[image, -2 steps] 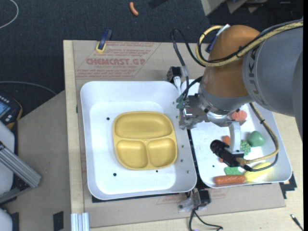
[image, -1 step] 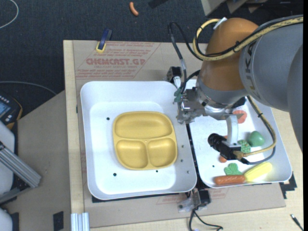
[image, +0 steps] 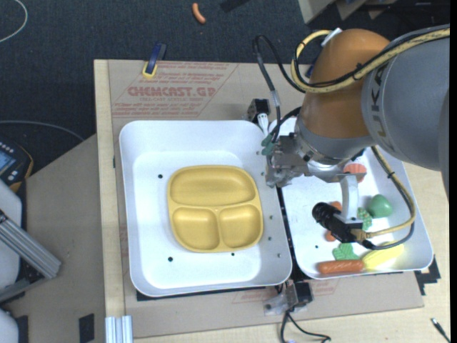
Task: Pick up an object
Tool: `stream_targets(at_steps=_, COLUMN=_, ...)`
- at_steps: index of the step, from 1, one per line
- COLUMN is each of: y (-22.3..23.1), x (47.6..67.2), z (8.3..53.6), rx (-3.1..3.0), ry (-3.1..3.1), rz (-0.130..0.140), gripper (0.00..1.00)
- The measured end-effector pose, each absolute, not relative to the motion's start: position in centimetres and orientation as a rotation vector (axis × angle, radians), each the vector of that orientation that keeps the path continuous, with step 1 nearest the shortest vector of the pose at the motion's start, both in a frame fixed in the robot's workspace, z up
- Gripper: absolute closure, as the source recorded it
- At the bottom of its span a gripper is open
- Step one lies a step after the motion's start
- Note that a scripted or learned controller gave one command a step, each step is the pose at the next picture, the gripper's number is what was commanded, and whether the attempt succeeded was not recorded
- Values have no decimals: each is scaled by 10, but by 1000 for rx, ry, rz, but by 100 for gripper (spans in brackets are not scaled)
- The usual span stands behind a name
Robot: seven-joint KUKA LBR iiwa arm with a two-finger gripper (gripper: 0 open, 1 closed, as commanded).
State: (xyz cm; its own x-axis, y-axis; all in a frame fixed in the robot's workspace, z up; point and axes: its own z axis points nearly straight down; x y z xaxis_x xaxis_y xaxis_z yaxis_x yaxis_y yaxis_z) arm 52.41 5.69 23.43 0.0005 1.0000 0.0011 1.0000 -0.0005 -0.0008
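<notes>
The right bin [image: 308, 245] holds several small toy foods. A brown sausage [image: 340, 267] lies at its front edge, with a yellow piece [image: 383, 257] beside it and a green leafy piece [image: 345, 251] just behind. A round green piece [image: 380, 206] sits further back, and an orange piece [image: 355, 168] peeks out by the wrist. The gripper [image: 284, 168] hangs under the orange wrist, over the right bin's back left part near the wall between the bins. None of the toys is seen in it.
The left bin [image: 143, 163] carries a yellow plate [image: 214, 207] with three compartments. The arm's grey body covers the right bin's back right. A blue and yellow tool [image: 153, 60] lies on the cardboard behind the bins.
</notes>
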Motion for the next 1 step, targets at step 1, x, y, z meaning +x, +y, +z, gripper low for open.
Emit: stream_targets(at_steps=1, y=60, x=528, z=234, rx=-2221, ry=-2222, rz=-1, gripper=100)
